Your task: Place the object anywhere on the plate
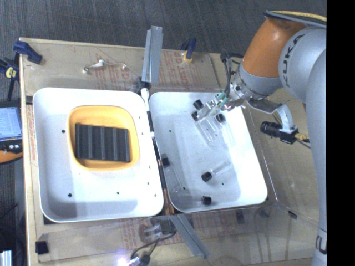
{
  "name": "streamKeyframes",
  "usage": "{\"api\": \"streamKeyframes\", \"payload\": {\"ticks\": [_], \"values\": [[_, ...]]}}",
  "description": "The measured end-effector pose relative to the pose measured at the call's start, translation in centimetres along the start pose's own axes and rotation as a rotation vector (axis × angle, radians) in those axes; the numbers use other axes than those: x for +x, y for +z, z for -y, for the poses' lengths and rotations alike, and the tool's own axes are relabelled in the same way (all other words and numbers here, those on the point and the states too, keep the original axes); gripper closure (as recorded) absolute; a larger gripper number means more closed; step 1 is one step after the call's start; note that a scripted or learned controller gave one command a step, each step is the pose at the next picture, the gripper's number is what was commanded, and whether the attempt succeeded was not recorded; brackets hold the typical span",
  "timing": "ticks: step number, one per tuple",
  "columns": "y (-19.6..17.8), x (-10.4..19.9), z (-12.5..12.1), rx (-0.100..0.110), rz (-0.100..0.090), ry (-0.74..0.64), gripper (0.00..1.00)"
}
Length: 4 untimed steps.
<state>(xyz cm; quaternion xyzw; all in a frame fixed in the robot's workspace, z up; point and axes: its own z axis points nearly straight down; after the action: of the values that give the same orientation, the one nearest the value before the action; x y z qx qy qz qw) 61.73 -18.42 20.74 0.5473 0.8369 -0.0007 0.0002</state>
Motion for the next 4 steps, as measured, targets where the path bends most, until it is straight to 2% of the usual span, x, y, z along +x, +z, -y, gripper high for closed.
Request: {"api": "streamKeyframes", "payload": {"ticks": [1, 2, 3, 4], "values": [[0.0, 4.6, -2.9, 0.004, -0.005, -0.227, 1.0], [-0.7, 6.8, -5.2, 0.0, 0.0, -0.434, 1.0], [-0.9, 8.8, -7.5, -0.003, 0.003, -0.714, 1.0], [1.4, 12.3, -8.1, -0.001, -0.001, -0.958, 1.0]]}}
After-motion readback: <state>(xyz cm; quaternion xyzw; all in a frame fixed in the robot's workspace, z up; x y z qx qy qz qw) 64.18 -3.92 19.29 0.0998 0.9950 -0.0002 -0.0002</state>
